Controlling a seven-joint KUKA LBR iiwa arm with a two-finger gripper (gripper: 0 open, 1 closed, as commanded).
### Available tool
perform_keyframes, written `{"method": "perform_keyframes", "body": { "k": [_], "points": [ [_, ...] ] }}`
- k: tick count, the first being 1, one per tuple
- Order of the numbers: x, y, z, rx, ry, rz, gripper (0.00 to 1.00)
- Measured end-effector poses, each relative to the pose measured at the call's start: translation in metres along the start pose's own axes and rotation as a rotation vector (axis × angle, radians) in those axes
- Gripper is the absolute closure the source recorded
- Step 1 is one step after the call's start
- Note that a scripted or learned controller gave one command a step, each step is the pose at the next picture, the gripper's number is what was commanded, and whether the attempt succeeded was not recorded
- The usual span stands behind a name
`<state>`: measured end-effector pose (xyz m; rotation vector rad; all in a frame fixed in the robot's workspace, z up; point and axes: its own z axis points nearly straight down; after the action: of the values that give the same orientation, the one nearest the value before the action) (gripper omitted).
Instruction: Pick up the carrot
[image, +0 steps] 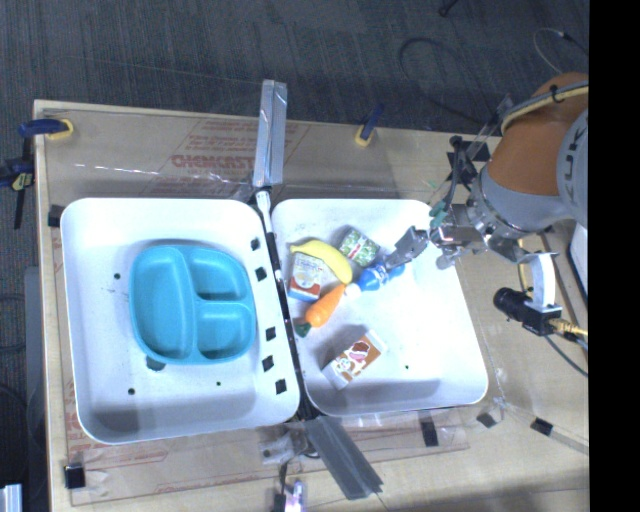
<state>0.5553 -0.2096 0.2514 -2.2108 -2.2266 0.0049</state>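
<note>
Lying slantwise, the carrot (325, 307) is short and orange.

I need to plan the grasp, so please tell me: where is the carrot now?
The carrot lies in the right bin, near its left wall, just below the banana and beside a small carton.

High fixed camera, slanted down, both bins (95, 400) framed
</note>
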Motion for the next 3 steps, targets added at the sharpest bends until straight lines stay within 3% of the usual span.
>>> {"method": "perform_keyframes", "body": {
  "k": [1,2,3],
  "points": [
    [0.054,-0.027,0.119,0.0,0.0,-0.087,0.0],
    [-0.001,-0.027,0.1,-0.003,-0.001,-0.098,0.0],
    [0.05,-0.048,0.122,-0.001,0.001,-0.347,0.0]
  ]
}}
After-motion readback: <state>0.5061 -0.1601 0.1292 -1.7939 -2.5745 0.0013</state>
